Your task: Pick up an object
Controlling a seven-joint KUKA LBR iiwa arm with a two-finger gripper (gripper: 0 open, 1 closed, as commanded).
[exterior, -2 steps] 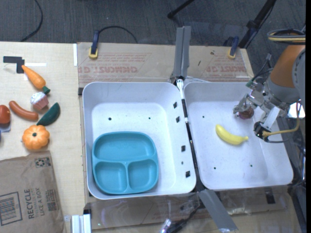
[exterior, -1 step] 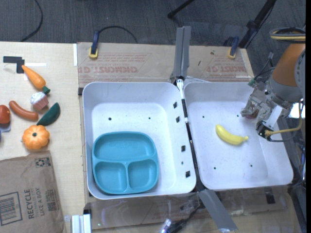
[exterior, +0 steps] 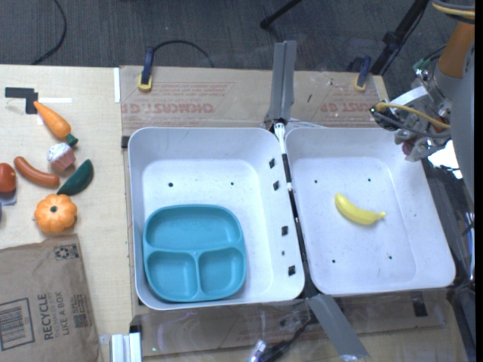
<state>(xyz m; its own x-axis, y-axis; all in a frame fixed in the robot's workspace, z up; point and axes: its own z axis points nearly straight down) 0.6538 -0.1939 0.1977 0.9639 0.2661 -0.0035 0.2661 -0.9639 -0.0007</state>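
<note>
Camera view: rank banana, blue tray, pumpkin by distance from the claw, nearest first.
Claw sits at the right bin's upper right edge.
1. Banana, right bin, middle.
2. Blue tray, left bin, lower part.
3. Pumpkin, far left on the bench.

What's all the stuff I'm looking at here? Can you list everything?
bins: 2, white, side by side on the bench
divided tray: 1, teal, in the left bin, near corner
banana: 1, yellow, lying in the right bin, mid floor
toy foods: several, orange, red and green, including a carrot and a pumpkin, on the board left of the bins
paper bag: 1, brown, lower left
clamps: 2, yellow with blue handles, behind the bins
arm: 1, grey and orange, at the right edge, above the right bin's far corner
</note>
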